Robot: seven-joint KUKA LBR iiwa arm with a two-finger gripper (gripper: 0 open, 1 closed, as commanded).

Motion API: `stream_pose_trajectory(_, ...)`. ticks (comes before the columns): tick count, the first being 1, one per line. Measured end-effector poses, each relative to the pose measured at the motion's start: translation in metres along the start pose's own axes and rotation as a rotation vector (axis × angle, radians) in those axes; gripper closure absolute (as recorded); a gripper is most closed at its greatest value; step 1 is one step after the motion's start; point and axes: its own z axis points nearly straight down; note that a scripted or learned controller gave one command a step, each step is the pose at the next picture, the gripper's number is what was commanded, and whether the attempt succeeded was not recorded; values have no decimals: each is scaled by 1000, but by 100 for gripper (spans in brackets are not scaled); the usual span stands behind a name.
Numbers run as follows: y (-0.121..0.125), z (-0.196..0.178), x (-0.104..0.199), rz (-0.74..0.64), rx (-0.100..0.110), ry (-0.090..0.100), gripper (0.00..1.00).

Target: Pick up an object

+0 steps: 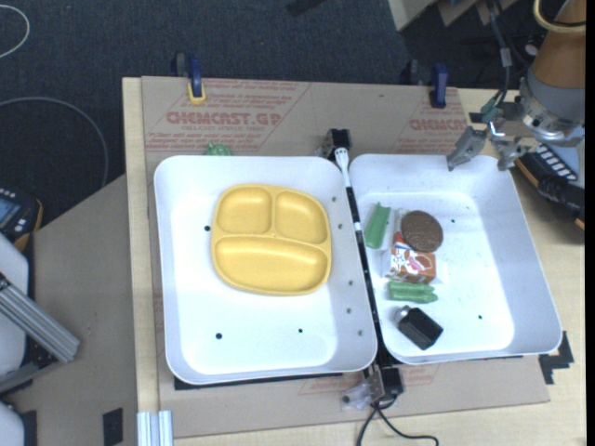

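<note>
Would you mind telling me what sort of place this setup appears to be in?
Probably a robotics lab bench: two white bins on a clamped board, a yellow divided plate and small props for picking practice, and the gripper above the right bin's far edge.

Glossy yellow plastic plate (271,240); smooth white plastic bins (186,277); brown cardboard underlay (279,110).

The arm (561,54) has an orange band above a grey, ribbed wrist. The gripper (483,152) is of pale metal with two thin fingers; a dark cable seems to run beside it.
</note>
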Motion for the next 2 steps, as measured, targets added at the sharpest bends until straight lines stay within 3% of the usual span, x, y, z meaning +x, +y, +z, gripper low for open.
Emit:
stream_pose_trajectory(1, 0, 95, 88, -6, 6, 3, 0)
stream_pose_trajectory(2, -8, 112, 94, -1, 2, 1, 0)
